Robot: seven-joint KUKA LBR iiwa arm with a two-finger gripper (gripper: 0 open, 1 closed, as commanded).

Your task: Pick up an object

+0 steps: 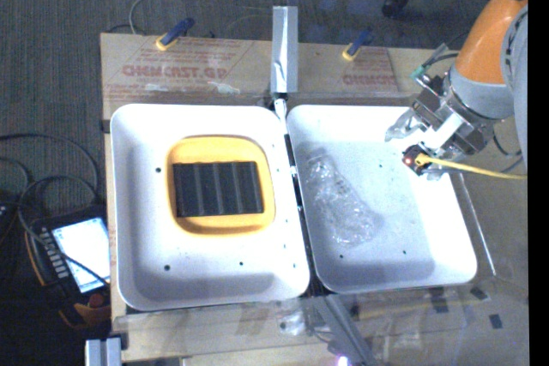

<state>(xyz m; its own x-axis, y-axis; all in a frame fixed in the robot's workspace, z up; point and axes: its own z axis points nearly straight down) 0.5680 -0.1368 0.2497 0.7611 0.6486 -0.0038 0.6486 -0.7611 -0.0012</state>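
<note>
A yellow rounded-square object with a black ribbed centre lies flat in the middle of the left bin. A clear crumpled plastic item lies in the right bin, left of its middle. My gripper hangs over the right bin's upper right corner, well to the right of the clear plastic and apart from it. Nothing shows in its grasp. The grey wrist with its orange band reaches in from the right edge.
Both bins sit on a cardboard sheet held by two blue-and-yellow clamps. A metal strip stands behind the seam between the bins. A thin yellow cable trails right from the gripper. A handheld screen lies on the floor at left.
</note>
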